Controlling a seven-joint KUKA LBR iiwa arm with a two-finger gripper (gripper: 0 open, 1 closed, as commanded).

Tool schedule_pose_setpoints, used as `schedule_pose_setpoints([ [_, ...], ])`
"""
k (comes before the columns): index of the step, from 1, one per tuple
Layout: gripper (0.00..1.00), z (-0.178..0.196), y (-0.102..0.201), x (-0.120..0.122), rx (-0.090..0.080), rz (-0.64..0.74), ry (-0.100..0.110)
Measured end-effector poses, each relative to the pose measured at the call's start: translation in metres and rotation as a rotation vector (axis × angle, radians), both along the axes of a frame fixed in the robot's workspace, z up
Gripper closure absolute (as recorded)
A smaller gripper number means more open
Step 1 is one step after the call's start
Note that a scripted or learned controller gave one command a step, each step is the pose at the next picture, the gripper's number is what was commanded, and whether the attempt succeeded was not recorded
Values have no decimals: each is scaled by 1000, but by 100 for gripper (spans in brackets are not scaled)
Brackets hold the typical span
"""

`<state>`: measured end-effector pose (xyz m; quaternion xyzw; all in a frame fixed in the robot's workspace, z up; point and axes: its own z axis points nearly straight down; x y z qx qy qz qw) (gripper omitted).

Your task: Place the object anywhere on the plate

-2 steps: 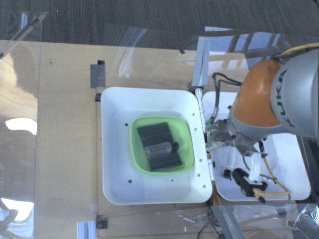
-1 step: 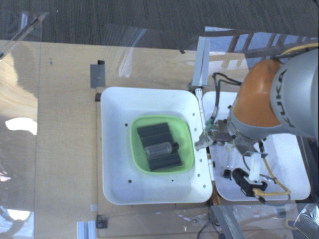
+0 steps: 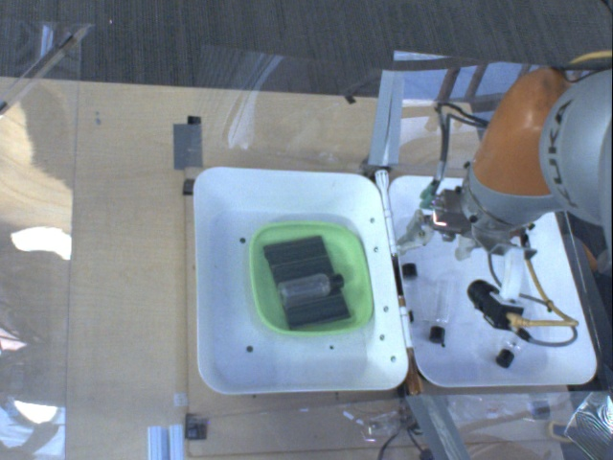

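A green plate (image 3: 356, 274) lies in the middle of the left white bin (image 3: 220, 257). Two dark ribbed blocks (image 3: 295, 254) rest on it. Across them lies a translucent grey bottle (image 3: 306, 287) with its dark cap pointing right. My gripper (image 3: 428, 220) hangs over the upper left part of the right bin (image 3: 565, 353), close to the wall between the bins, below the orange-banded wrist. I see nothing held in it.
Three small black pieces lie in the right bin: one near the dividing wall (image 3: 409, 269), one lower down (image 3: 437, 333) and one toward the front right (image 3: 505, 357). A grey metal post (image 3: 386, 123) rises behind the bins' shared edge.
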<state>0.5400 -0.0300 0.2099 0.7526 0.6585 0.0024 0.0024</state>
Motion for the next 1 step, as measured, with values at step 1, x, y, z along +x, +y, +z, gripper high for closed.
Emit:
schedule_pose_setpoints([
  [1,0,6,-103,-52,0,-169,2],
])
